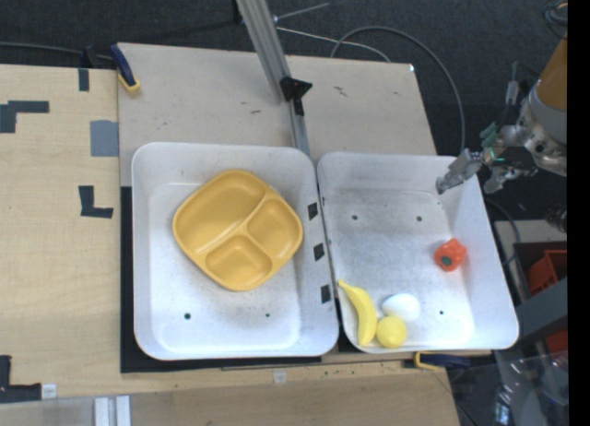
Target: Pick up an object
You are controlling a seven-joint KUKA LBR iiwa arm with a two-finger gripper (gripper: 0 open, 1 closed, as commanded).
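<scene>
i take the right bin (479, 230) as my landmark on the counter (55, 230). the yellow divided plate (238, 229) lies in the neighbouring left bin (147, 258), wide and stiff, a poor fit for two fingers, i judge. inside the right bin, the banana (361, 312) lies along its near left corner, looks like light toy plastic, smooth and curved; i would take it across the middle. touching it are the white egg (401, 305) and the yellow lemon (392, 331), round, likely slippery. the small red fruit (450, 255) sits alone near the bin's right wall, the easiest pick, i think. the pincer (458, 173) hangs over the bin's far right corner, holding nothing; its spread i cannot tell.
</scene>
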